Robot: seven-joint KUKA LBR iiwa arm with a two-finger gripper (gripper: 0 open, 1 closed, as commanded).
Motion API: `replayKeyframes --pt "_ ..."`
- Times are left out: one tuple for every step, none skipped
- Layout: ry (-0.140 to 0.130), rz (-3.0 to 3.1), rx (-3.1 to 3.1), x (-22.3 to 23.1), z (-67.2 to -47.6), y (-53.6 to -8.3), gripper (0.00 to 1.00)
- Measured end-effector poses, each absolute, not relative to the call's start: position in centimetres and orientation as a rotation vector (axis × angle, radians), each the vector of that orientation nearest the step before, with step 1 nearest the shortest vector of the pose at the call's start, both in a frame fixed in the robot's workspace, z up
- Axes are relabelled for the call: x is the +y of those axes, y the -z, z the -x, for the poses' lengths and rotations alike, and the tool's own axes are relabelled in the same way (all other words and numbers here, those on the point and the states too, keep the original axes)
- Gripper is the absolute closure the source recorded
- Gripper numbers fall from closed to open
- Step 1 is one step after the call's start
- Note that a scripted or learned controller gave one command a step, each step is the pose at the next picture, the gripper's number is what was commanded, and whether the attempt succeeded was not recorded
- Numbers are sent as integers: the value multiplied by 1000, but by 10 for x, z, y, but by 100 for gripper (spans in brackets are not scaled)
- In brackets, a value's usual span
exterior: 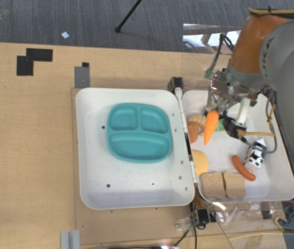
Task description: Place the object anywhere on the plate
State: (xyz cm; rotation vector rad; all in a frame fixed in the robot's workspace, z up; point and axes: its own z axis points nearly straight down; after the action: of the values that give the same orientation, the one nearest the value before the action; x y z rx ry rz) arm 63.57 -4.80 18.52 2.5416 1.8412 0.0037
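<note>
Two white bins side by side on bench (27, 154). Left bin (92, 183): one teal plate (138, 132), three compartments, two small at top, one wide below. Nothing on plate.

Right bin (277, 185): one croissant-like pastry (194, 126) at left wall, one carrot (210, 126) just right of it, one yellow round piece (200, 161) below, two bread slices (223, 184) side by side at near edge, one sausage (243, 168), one black-and-white cow toy (255, 156) touching sausage's upper right. Something green tucked behind carrot, too hidden to name.

Carrot tilted, tip down, top end right under gripper (218, 107). Looks pinched at top between fingers, though contact partly masked by wrist clutter; jaw gap narrow. Carrot over right bin, well apart from plate, bin walls and hinge strip between them.

Arm (277, 51) in from right, orange band above wrist, covering bin's far right corner. Black cable looped beside cow toy.
</note>
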Motion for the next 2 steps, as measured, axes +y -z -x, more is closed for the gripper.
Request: replayKeyframes --pt "-7 -2511 1890 37 -627 -185 100" --pt "-5 -2515 1881 33 -627 -185 0"
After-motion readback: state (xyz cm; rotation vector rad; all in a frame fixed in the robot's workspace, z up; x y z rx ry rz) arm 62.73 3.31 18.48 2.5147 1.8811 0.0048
